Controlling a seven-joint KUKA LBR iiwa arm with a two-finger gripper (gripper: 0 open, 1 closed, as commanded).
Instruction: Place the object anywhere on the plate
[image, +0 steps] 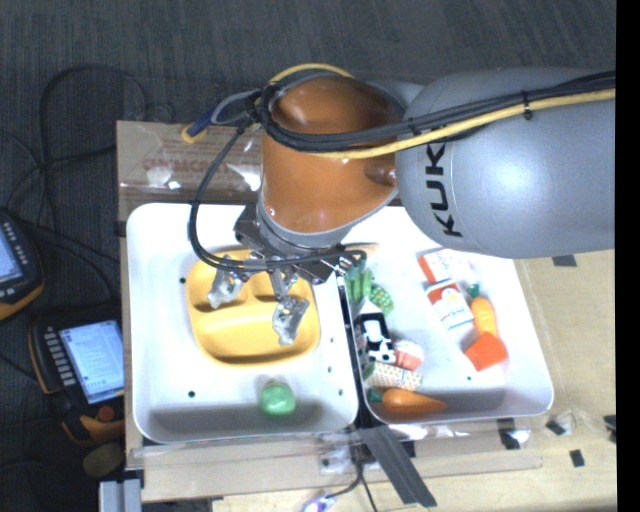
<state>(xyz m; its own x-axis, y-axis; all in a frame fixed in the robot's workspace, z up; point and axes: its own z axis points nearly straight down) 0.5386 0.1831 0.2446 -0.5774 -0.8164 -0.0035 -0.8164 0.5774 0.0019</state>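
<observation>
Yellow plate (240, 335) sits in the left bin (150, 330), ready to receive the object. Above it the gripper (258, 300) hangs spread wide with nothing between its fingers (289, 318), wrist pointing straight down. Likely target, the green object (278, 398), lies nearer, just off the plate.

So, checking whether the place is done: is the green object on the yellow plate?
No, the green object lies on the bin floor, apart from the yellow plate.

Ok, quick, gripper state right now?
Gripper: open, holding nothing, fingers spread above the yellow plate in the left bin.
</observation>
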